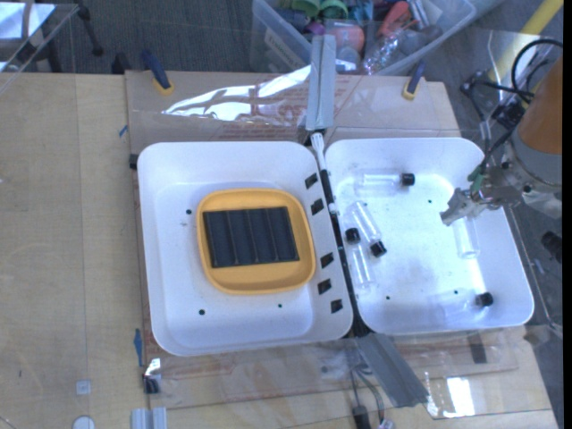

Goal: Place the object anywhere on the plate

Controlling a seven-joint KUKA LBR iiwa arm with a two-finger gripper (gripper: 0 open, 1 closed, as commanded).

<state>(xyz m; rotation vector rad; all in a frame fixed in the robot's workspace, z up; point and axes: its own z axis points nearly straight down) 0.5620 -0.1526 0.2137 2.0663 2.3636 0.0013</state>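
Table (63,239): light wood, carrying two shallow white bins side by side under a fixed overhead camera.

Left bin (170,324): holds the plate.

Plate (256,239): yellow, rounded-square, with a dark ribbed panel across its middle. It sits near the centre of the left bin, slightly toward that bin's far edge. Nothing lies on it.

Right bin (514,315): holds several clear tubes with black caps, hard to make out against the white floor.

Tube at far edge (386,180): lies with its long axis roughly parallel to the bin's far edge, black cap pointing toward the bin's right edge.

Tubes near left edge (362,235): two or three clear tubes close together beside the divider, long axes running at a slant from the far side toward the near side, with two black caps visible. How many there are cannot be told exactly.

Tube at near right corner (465,304): faint clear body lying at a slant, black cap pointing toward the bin's near right corner.

Tube below the end effector (466,238): a clear tube, long axis running roughly far-to-near, its far end meeting the end effector. Whether it is gripped or merely under the tool cannot be told.

End effector (471,204): over the right part of the right bin, near its right edge, reaching in from the right. Its opening cannot be told.

Arm (541,128): orange band visible above the wrist at the right.

Storage tub (357,12): clear, beyond the table's far edge, full of mixed colourful items.
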